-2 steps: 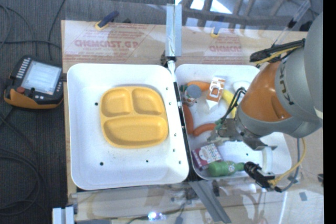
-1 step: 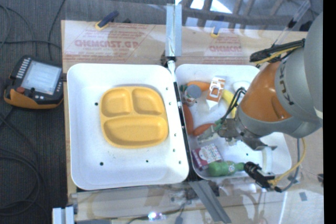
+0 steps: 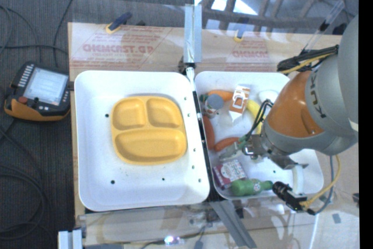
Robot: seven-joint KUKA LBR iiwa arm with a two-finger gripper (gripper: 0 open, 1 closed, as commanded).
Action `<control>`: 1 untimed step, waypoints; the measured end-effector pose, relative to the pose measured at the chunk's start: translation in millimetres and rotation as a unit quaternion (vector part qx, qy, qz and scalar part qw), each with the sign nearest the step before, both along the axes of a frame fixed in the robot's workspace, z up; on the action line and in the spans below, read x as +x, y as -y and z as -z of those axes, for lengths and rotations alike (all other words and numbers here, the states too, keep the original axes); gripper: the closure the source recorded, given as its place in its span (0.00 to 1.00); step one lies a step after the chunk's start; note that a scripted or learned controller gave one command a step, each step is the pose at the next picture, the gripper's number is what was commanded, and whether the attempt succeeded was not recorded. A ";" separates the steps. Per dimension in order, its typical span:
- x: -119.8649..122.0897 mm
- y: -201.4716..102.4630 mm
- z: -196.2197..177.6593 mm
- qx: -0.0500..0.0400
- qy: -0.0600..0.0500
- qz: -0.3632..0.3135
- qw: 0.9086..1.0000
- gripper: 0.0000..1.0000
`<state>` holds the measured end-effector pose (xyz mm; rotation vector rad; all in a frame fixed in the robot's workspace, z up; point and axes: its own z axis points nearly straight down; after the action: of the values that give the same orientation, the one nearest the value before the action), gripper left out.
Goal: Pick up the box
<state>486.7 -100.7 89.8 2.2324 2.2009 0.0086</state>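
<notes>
The box (image 3: 240, 97) is small, orange and white, and stands near the back of the right bin (image 3: 312, 181), between an orange carrot-like piece (image 3: 221, 94) and a yellow item (image 3: 253, 108). My gripper (image 3: 246, 146) is low in the middle of that bin, in front of the box and apart from it, beside a second orange piece (image 3: 225, 141). The grey arm with its orange band (image 3: 297, 111) hides the bin's right half.
A yellow divided tray (image 3: 148, 128) lies in the left bin (image 3: 93, 183). The right bin also holds a grey can (image 3: 214, 103), a white object (image 3: 268, 95), a pink packet (image 3: 232, 170) and a green bottle (image 3: 249, 186) at the front.
</notes>
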 end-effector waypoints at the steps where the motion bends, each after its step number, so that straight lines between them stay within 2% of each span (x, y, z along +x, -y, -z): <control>1: -0.1 -0.4 -7.9 0.000 -0.001 0.000 1.000 1.00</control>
<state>486.6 -100.3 97.7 2.2322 2.2027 0.0077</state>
